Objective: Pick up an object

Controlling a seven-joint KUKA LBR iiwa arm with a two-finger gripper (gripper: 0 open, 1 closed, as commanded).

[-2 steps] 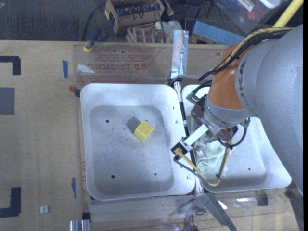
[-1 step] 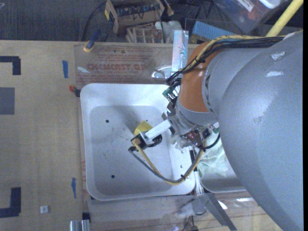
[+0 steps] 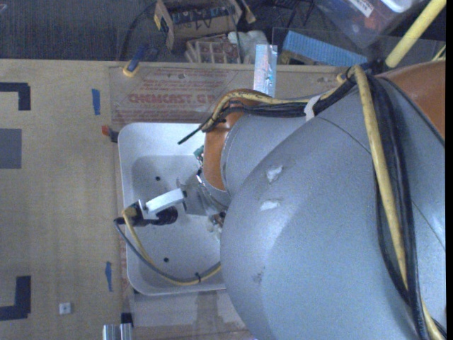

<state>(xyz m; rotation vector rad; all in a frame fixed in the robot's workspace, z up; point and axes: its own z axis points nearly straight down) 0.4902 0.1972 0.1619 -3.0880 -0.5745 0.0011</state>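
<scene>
The grey arm covers most of the view, and its orange band sits over a white bin. My gripper hangs low over the middle of this bin, mostly hidden under the wrist. A white bracket with a black part sticks out to its left, and a yellow-black cable loops from it across the bin floor. A small pale thing lies right at the wrist's edge; I cannot make out what it is. Two dark specks mark the bin floor.
The tan bench with black and blue tape marks lies left of the bin. A wooden board with red lettering runs along the bin's far side. Boxes and clutter stand behind the bench. The arm hides the rest.
</scene>
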